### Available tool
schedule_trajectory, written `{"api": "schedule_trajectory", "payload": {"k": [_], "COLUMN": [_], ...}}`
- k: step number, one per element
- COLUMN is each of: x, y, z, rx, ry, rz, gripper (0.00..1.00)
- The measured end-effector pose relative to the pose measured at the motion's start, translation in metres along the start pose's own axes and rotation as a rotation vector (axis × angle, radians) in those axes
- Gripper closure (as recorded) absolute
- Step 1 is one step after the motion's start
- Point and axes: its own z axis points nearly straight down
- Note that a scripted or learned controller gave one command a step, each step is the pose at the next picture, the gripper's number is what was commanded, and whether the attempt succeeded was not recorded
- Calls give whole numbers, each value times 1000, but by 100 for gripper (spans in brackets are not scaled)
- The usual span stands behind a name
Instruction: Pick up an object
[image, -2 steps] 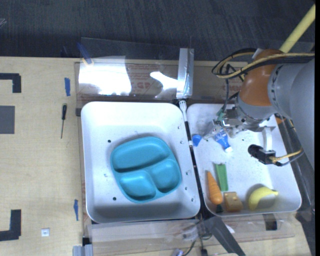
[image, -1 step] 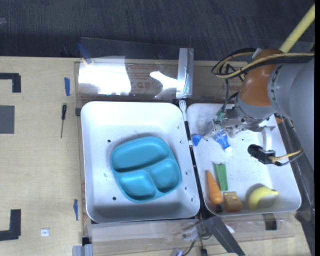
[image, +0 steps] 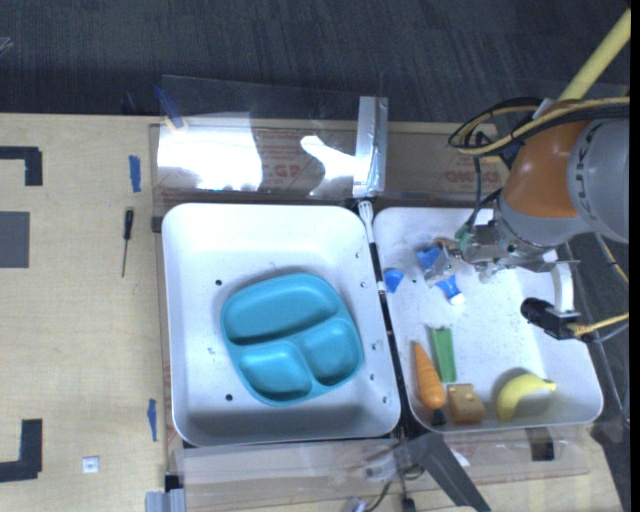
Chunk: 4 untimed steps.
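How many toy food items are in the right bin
2 clear ones: a carrot along the right bin's left wall and a banana near its front right corner. More may be hidden under the arm.

Robotics lab: taped bench, twin white bins, cabled arm.

Claw low in right bin over blue-white pieces; teal tray in left bin.
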Motion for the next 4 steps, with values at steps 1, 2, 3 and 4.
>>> {"api": "schedule_trajectory", "payload": {"k": [1, 2, 3, 4], "x": [14, 14, 63, 63], "y": [27, 29, 33, 33], "z": [32, 21, -69, -77], "rx": [-2, -7, -7, -5], "ry": [-1, -2, 1, 0], "rz": [49, 48, 123, 122], "gripper": [0, 100, 100, 100]}}
